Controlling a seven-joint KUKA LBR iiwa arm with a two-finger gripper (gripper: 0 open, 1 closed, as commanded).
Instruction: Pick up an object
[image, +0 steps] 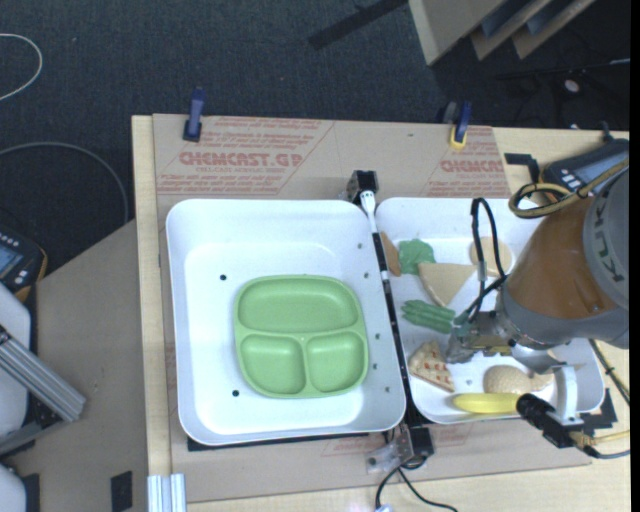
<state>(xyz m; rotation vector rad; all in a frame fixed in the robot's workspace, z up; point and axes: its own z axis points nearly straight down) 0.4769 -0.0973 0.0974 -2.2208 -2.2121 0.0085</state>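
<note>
Reaching into the right bin, my end effector hangs low over the toy food there. I cannot tell how wide it is open, or if it has hold of anything. The pizza slice lies just under and a little to the left of my end effector. The dark green veggie lies just beside my end effector, on its upper left. The yellow banana lies near the bin's front wall, below my end effector. A tan bread roll sits just right of it. A pale wedge and a light green piece lie farther up. The left bin holds a green plate with three parts.
</note>
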